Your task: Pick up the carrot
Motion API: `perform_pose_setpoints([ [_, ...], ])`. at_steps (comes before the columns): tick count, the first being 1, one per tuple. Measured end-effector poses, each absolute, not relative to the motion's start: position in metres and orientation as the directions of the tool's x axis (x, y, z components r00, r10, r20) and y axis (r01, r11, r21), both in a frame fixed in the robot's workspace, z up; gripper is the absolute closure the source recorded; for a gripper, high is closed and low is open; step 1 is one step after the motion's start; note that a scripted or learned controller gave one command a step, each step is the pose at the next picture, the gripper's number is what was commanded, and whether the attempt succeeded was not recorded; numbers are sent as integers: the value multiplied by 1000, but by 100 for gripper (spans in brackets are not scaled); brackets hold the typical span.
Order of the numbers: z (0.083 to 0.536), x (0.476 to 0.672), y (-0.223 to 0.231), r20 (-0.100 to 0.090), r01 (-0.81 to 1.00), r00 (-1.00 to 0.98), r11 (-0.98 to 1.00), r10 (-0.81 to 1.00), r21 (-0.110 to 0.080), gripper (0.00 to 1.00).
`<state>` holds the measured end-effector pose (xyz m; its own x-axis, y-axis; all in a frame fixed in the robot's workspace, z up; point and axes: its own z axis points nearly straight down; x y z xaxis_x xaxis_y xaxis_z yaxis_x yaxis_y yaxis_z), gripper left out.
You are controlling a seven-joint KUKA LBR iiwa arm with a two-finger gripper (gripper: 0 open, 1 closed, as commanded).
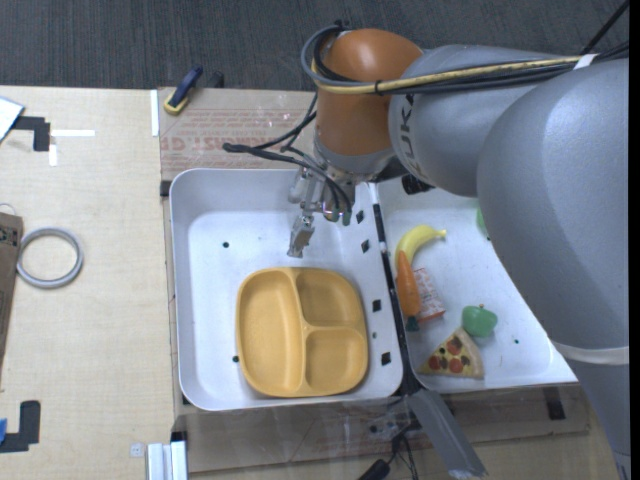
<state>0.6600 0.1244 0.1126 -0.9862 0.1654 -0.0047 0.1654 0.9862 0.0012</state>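
We see the grey arm (520, 158) filling the upper right of the frame, its orange band (362, 68) near the top centre, reaching in over the two white bins. Below it lies the pale counter (80, 368), which spans the left half of the frame. The left bin (200, 298) sits at the centre, and the right bin (520, 358) adjoins it toward the lower right, partly covered by the arm. In the lower part of the left bin rests a yellow divided plate (300, 330) with three compartments. The pincer (301, 238) hangs over the upper part of the left bin, just above the plate and apart from it; we cannot tell whether it is spread or pressed together, and we see nothing between its tips. The carrot (408, 286) lies in the right bin, close against the wall shared by the two bins, pointing up and down the frame, well apart from the pincer. A banana (420, 239) sits just above it, a pizza slice (455, 356) and a green pepper (480, 320) lie lower right of it. A roll of tape (47, 257) rests on the counter at the far left.
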Motion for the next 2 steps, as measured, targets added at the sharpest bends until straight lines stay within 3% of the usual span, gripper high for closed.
perform_pose_setpoints([
  [1, 124, 622, 110, -3, 61, -998, 998, 61, 0, 0],
  [2, 108, 652, 123, -4, 93, -996, 996, 93, 1, 0],
])
